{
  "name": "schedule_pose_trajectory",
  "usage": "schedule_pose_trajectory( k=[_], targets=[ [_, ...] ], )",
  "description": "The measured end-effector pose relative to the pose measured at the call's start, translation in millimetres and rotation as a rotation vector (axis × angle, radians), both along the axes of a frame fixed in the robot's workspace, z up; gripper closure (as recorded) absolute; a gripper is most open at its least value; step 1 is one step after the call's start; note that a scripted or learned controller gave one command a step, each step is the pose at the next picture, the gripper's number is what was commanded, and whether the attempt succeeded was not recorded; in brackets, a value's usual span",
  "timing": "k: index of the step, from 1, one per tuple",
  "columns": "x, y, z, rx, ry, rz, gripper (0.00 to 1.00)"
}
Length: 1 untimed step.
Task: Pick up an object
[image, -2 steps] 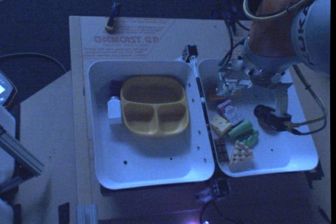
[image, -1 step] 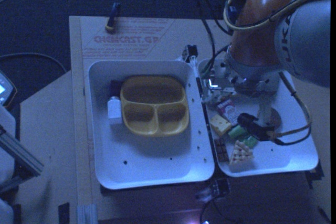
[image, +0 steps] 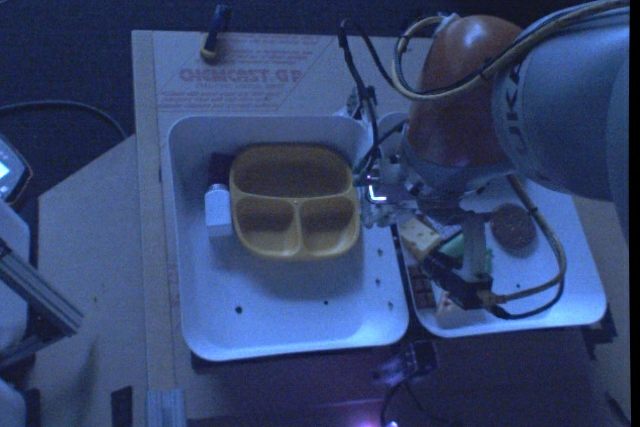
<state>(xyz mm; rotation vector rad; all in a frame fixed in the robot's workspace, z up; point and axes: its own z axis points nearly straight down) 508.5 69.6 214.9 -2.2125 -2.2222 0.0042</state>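
Observation:
The arm's orange band and wrist hang over the right bin (image: 580, 300). My gripper (image: 412, 211) is low over that bin's left side, close to the wall shared with the left bin. Just under and beside it lie a pale yellow block (image: 418, 237), a green object (image: 472, 251) and a dark brown piece (image: 420, 291). A round brown disc (image: 514, 227) sits further right. The wrist hides the back of this bin. I see nothing between the gripper's tips.
The left bin (image: 260, 315) holds a yellow divided plate (image: 294, 200), with a small white bottle (image: 217, 210) at the plate's left edge and a dark object (image: 220, 165) behind it. A cardboard sheet (image: 240, 75) lies behind the bins.

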Motion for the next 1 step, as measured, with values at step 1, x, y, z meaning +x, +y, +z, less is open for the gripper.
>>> schedule_pose_trajectory(
  k=[1],
  targets=[
    [-14.7,4.6,4.6,-0.001,-0.001,-0.003,1.0]
  ],
)
